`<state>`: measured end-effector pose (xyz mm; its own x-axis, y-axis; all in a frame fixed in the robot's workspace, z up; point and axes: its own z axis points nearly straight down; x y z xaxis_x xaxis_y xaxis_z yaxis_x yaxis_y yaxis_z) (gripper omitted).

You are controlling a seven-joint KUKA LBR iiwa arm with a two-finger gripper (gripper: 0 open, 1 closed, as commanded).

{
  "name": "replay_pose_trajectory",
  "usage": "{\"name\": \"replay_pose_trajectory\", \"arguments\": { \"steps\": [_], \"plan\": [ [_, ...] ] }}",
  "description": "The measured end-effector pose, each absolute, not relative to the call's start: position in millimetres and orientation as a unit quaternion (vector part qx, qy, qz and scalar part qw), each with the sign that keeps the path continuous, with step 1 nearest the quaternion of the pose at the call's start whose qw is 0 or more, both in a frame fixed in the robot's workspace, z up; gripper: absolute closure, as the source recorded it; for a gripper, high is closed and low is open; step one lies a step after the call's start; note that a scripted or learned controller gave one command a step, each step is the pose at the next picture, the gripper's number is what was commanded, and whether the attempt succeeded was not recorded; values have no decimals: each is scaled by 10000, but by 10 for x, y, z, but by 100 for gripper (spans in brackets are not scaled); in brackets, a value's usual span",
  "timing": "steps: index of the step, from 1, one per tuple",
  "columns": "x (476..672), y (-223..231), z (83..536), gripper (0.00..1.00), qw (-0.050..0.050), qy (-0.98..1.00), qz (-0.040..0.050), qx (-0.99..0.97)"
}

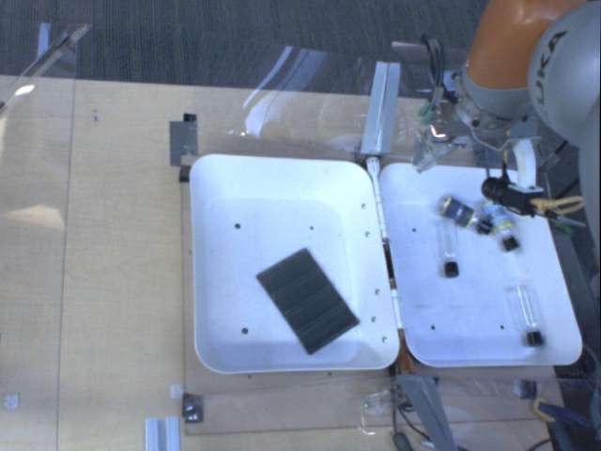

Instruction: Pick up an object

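Note:
A dark grey ribbed rectangular pad [308, 299] lies flat and skewed in the left bin [216, 252]. The right bin [470, 336] holds several small items. A clear tube with a black cap [449, 252] lies near its middle, and a second one [526, 316] lies near the front right corner. A small blue and black piece [457, 210] and two more small pieces [498, 225] lie near the back. My gripper [429, 148] hangs over the back left corner of the right bin, above the items and apart from them.
The grey arm with its orange band [512, 26] fills the top right, with a black fitting and cables [512, 194] hanging over the right bin's back right. A metal post [380, 111] stands behind the seam between the bins. Clear panels lie on the wooden bench [94, 252].

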<state>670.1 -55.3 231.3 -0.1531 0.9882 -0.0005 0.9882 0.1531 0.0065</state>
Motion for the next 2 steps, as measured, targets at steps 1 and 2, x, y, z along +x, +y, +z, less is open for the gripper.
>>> {"name": "replay_pose_trajectory", "arguments": {
  "steps": [1,2],
  "plan": [
    [6720,-539,2435,100,57,7608,51,6490],
    [6738,-523,2556,100,91,7622,80,6473]
  ]
}}
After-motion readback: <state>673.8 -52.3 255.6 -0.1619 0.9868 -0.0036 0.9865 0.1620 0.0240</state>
